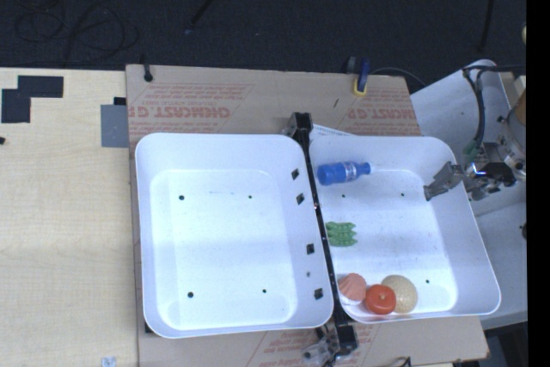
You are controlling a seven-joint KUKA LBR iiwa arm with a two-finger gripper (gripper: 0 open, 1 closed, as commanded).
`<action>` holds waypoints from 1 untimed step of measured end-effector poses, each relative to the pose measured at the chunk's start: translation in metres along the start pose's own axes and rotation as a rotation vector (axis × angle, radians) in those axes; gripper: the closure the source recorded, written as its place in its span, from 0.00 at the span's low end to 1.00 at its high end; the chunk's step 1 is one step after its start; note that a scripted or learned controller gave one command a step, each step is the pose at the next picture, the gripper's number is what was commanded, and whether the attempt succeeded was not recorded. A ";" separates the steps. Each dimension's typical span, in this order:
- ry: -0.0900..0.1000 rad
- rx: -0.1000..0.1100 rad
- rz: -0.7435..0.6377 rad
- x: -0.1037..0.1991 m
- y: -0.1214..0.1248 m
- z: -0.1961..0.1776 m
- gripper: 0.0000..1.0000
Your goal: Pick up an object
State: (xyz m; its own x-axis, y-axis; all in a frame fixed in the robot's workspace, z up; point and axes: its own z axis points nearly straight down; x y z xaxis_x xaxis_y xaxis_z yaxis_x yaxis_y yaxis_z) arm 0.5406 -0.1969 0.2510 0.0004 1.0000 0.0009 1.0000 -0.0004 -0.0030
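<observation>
At the right bin's far right rim the gripper hovers with nothing held; its opening I cannot tell. Leftward lies the blue bottle, long axis pointing roughly toward it.

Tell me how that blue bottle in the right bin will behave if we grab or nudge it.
The blue bottle lies on its side, so a nudge would probably roll it. It looks like smooth plastic, so possibly slippery. Near the bin's far wall, it may get trapped there.

Two white bins sit side by side on printed cardboard, pale wood surface to its left, cables beyond its far edge.
</observation>
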 end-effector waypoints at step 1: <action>0.000 0.001 -0.002 0.000 0.000 -0.010 1.00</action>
State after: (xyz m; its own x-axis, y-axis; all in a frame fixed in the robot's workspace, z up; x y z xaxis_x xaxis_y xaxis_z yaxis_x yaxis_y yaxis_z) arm 0.5407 -0.1973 0.2608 -0.0014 1.0000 0.0012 1.0000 0.0014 -0.0040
